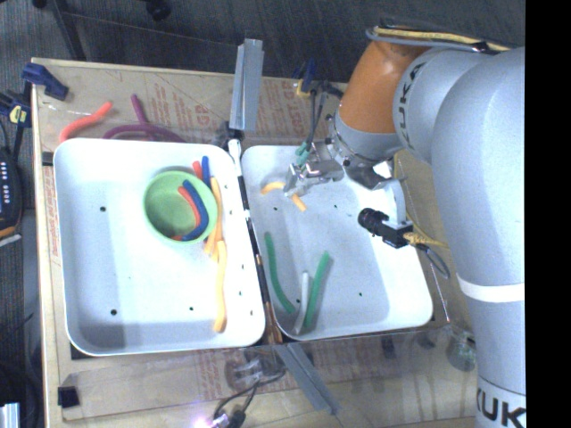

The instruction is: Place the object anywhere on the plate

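claw hovers over right bin.

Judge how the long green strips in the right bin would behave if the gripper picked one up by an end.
The green strips lie long, thin and bent in the right bin, so they would probably flop rather than stay straight. They look light for their length. Two lie close together, so grabbing one may well drag its neighbour along.
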Controlling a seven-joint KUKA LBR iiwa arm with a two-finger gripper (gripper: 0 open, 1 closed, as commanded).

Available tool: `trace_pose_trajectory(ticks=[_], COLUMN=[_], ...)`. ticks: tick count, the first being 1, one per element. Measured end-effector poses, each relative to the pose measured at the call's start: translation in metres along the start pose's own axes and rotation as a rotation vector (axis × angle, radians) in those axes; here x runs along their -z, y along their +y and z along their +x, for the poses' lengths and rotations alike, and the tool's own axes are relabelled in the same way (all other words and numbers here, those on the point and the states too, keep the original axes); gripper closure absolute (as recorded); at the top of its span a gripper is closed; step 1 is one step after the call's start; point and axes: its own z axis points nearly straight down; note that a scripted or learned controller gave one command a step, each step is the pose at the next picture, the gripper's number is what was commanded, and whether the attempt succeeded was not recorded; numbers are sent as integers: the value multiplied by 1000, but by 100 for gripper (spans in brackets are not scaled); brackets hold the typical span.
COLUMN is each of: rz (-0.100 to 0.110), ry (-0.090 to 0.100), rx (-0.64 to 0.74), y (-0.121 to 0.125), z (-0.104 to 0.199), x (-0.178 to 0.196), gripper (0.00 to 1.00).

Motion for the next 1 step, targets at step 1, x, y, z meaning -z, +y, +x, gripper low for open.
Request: trace_pose_trajectory(ticks=[1], rz=[0], ry=[0], rx=[0], y=[0], z=[0], x=[0], gripper=[0])
